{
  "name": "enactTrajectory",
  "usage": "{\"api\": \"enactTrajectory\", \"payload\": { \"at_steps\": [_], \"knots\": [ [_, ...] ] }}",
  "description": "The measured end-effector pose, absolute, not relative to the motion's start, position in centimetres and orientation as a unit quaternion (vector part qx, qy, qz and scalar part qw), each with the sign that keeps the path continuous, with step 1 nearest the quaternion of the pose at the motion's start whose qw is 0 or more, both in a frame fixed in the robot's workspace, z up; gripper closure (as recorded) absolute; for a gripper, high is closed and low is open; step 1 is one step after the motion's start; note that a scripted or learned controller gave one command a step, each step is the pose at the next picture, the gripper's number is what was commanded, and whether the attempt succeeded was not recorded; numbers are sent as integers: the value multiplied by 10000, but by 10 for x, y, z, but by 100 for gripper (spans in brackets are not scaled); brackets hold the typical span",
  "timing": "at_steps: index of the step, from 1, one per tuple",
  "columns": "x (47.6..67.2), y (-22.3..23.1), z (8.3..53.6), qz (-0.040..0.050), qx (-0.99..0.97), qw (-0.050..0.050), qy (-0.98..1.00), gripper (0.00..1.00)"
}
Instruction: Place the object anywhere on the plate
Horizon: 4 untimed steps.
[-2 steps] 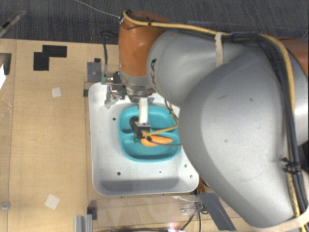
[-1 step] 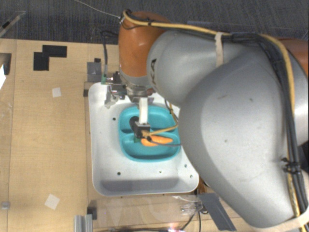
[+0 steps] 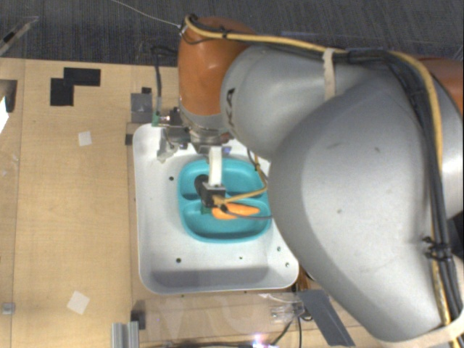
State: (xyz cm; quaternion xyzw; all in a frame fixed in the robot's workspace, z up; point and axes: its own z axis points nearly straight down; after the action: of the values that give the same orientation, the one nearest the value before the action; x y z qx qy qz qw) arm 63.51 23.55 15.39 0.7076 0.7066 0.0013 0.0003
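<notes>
A teal divided plate point(image 3: 194, 222) sits in the middle of the white bin point(image 3: 156, 216). An orange, carrot-like object point(image 3: 238, 209) lies on the plate's right half, near the inner divider. My gripper point(image 3: 174, 141) hangs over the bin's far left part, just beyond the plate's far rim, below the orange wrist band. The arm's large grey body covers the plate's right edge and the bin's right side.
The wooden bench point(image 3: 65, 216) stretches to the left, with black markers point(image 3: 72, 84) near its far edge and small pale tags point(image 3: 77, 302). A grey clamp point(image 3: 142, 106) sits at the bin's far left corner. The bin's near floor point(image 3: 203, 270) is bare white.
</notes>
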Motion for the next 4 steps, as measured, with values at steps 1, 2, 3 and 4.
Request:
{"api": "enactTrajectory", "payload": {
  "at_steps": [1,2,3,4],
  "knots": [
    [635,235,154,13,7076,3,7066,0],
    [635,235,154,13,7076,3,7066,0],
    [635,235,154,13,7076,3,7066,0],
    [635,235,154,13,7076,3,7066,0]
  ]
}}
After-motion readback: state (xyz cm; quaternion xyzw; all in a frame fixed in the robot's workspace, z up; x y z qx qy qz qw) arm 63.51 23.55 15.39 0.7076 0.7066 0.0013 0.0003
